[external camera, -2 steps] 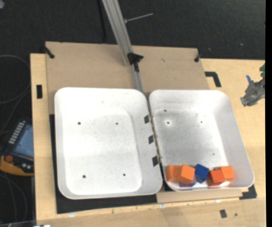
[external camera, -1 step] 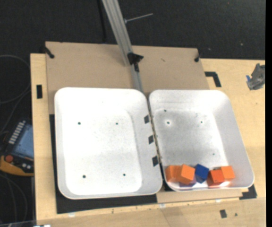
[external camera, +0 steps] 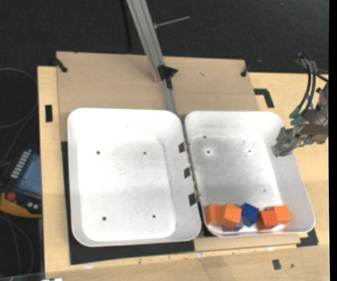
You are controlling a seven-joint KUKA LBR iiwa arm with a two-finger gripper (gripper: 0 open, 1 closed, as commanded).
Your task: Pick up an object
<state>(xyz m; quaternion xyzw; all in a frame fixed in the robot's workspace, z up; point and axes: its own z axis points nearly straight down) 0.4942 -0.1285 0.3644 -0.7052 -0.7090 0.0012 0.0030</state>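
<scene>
Along the near wall of the right bin (external camera: 285,174) lie several blocks: an orange block (external camera: 223,215) at the left, a blue block (external camera: 250,213) in the middle with a purple piece under its left side, and an orange-red block (external camera: 273,216) at the right. My gripper (external camera: 281,147) hangs at the right bin's right rim, well behind the blocks and apart from them. Nothing shows between its fingers.
The left bin (external camera: 81,157) sits beside the right one, joined by small black clips. A slanted metal rail (external camera: 148,40) runs from the top down to the bins' rear junction. Cables and a handheld pendant (external camera: 19,186) lie off the bench at left.
</scene>
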